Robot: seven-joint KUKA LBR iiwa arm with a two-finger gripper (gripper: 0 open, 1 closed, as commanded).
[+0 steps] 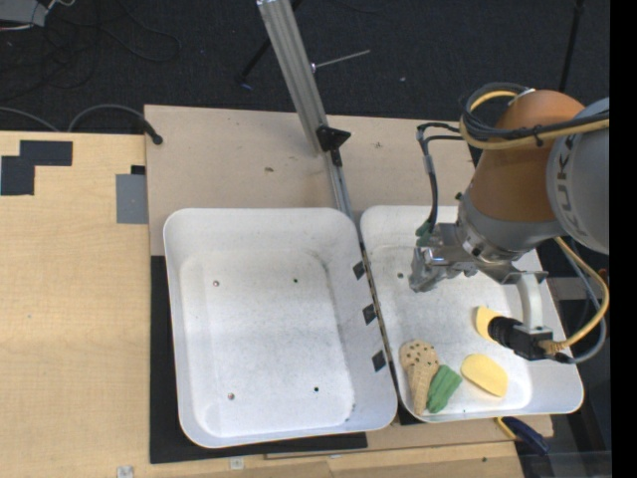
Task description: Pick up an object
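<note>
In the right bin (390, 229) lie a tan speckled cookie-shaped piece (419, 360), a green piece (444, 386) leaning against it, and a yellow lemon-like piece (485, 373), all near the front edge. Another yellow piece (487, 320) shows at the right, partly behind a black part of the arm. My gripper (426, 269) hangs over the middle of the right bin, behind and to the left of these pieces. The wrist hides much of it, and I see nothing held in it.
The left bin (261, 322) sits beside the right one, with black clips (369, 313) along the shared rim. A slanted metal rail (300, 78) rises behind the bins. The grey and orange arm (523, 167) covers the right bin's back right part.
</note>
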